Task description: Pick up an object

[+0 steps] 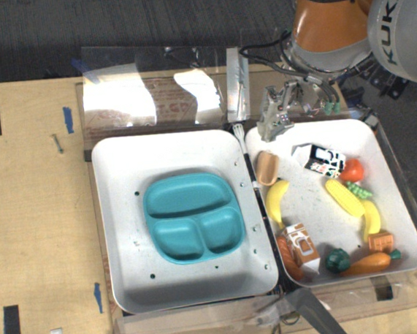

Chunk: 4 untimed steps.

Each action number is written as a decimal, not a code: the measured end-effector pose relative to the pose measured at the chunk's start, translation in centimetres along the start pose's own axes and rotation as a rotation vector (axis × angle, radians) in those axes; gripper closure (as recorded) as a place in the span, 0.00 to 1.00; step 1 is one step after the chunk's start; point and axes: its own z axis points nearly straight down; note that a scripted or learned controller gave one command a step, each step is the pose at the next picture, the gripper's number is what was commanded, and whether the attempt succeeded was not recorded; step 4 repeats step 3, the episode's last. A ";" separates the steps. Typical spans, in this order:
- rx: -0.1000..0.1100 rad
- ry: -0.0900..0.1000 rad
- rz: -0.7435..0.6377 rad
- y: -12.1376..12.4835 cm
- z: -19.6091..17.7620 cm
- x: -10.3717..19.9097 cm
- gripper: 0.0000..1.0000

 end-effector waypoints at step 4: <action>0.001 -0.006 -0.222 2.8 -3.2 -0.4 1.00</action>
